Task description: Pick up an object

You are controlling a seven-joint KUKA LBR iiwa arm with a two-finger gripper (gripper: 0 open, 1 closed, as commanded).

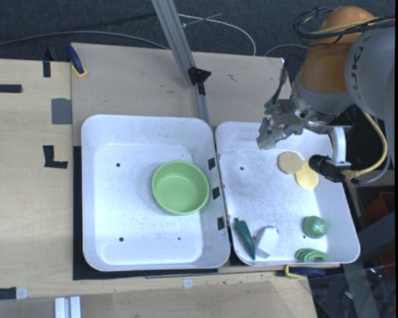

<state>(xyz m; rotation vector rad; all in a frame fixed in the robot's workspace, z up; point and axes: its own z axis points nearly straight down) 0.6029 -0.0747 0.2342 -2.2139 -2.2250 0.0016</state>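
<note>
The two-finger gripper hangs near the right white bin's far edge; its opening cannot be judged. Nearest target: the pale-yellow flat plastic disc, probably light, stiff and slippery; grip across its rim.
</note>
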